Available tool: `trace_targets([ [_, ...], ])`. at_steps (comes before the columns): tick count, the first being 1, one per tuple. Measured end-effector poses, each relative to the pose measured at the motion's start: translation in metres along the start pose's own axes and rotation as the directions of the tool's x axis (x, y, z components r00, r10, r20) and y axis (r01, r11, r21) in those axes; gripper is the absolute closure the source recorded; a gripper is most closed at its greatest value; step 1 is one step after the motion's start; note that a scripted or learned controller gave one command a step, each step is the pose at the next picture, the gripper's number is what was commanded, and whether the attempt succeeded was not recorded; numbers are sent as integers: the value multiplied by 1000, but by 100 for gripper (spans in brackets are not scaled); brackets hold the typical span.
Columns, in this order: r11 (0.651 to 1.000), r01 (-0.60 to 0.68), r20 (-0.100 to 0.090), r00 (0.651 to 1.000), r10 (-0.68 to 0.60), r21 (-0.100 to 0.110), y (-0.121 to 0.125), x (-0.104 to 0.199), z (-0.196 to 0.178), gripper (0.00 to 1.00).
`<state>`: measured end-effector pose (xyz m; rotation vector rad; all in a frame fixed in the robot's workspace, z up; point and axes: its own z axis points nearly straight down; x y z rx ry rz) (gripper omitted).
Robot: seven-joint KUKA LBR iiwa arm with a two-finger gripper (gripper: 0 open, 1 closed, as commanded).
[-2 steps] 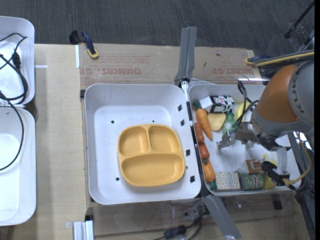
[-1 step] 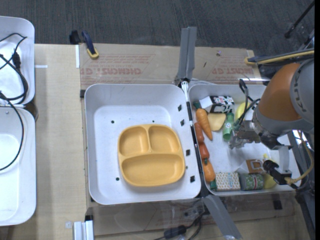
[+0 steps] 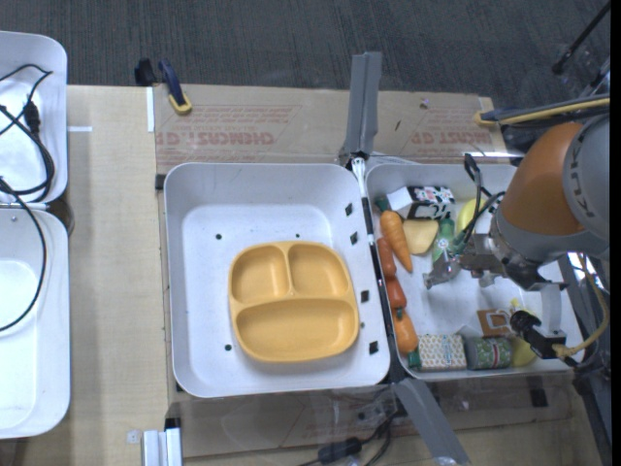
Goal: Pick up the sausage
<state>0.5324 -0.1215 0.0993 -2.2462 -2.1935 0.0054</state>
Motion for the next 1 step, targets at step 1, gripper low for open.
trace_targets([
  [1,991,135,1,991,-135,-3,67,-41,8,0],
])
